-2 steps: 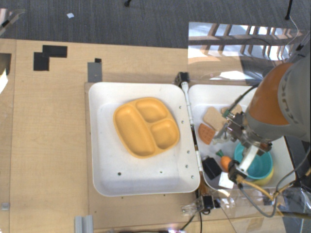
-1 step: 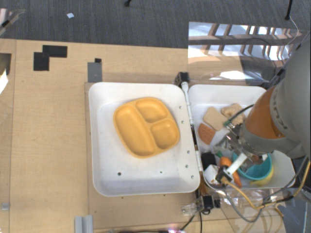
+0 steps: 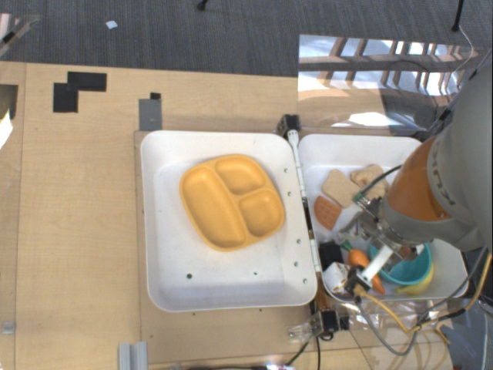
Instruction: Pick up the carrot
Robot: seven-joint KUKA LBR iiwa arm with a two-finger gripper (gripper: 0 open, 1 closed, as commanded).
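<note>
A pale wooden surface (image 3: pixel 77 230) carries two white bins; the left bin (image 3: pixel 166 284) holds a yellow divided plate (image 3: pixel 231 201). In the right bin (image 3: pixel 327 149), the claw (image 3: pixel 360 272) is low over the carrot (image 3: pixel 359 259), near a teal bowl (image 3: pixel 412 270). Whether the claw is clenched or released, I cannot tell.

The carrot (image 3: pixel 359 259) is seen as a small orange piece in the right bin (image 3: pixel 320 149), low in that bin's front part (much of it is covered by the arm's wrist), just beside a teal bowl (image 3: pixel 412 268). A second orange bit is glimpsed slightly lower; its pose cannot be told.
</note>
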